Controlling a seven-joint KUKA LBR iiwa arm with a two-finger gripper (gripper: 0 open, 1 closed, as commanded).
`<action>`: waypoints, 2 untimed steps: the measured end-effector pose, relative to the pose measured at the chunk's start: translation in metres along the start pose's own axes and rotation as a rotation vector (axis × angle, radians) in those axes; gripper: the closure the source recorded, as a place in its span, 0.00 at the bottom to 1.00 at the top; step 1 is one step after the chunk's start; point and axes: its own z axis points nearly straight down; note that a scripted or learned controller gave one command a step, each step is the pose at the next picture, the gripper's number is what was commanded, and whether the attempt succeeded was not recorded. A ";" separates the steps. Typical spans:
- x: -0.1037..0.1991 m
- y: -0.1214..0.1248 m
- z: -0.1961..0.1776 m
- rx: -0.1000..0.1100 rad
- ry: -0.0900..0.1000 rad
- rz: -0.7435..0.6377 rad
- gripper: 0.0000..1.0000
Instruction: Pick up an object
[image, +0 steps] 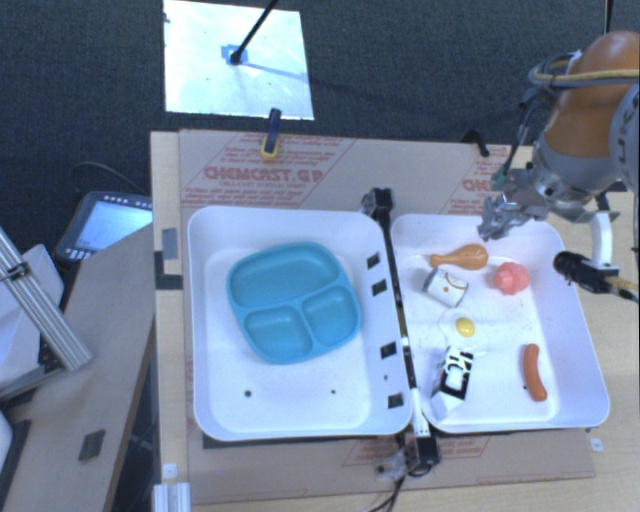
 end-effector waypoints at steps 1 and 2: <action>0.042 -0.016 0.006 0.000 -0.001 0.001 1.00; 0.097 -0.039 0.010 0.001 0.001 0.000 1.00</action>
